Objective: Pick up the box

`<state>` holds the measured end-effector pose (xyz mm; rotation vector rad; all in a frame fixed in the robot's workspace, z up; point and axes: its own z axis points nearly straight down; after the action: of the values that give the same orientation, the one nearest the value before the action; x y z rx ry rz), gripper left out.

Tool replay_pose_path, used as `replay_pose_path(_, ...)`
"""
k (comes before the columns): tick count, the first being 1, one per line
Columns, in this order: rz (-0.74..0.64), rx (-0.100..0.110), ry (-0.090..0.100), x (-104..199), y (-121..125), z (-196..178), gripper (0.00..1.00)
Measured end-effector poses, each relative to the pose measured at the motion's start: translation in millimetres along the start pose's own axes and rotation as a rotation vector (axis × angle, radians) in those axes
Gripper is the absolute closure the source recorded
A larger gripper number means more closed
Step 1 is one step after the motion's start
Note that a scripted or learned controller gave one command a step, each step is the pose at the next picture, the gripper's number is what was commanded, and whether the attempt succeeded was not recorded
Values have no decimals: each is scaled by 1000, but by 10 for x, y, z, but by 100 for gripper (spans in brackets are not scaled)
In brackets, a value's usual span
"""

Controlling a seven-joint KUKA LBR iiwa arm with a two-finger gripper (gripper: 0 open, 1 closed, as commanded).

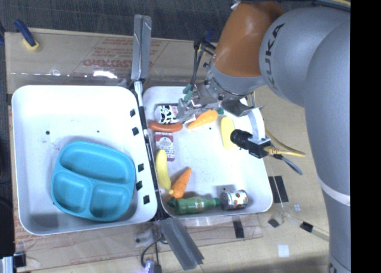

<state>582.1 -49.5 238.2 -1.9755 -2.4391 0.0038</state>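
Against the right bin's left wall: box (165, 145) lies flat, a small maroon-and-white carton, just below the sausage (165, 126) and just left of the banana (161, 169).
Tool position: tool (189, 100) hangs over the far end of the right bin (262, 176), beside the black-and-white patterned item (167, 112) and the upper carrot (202, 119).
Tool state: cannot tell; the wrist and cabling hide it, and nothing is seen held.
Key relation: box lies toward the near side and slightly left of the tool, near but apart, with the sausage between them.
Box long axis: runs along the dividing wall, far to near.
Judged need: a short shift nearer and leftward, wary of the wall and the touching banana.
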Motion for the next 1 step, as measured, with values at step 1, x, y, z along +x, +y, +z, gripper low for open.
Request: replay_pose_path(1, 95, 3, 0, 1157, -609, 482, 100)
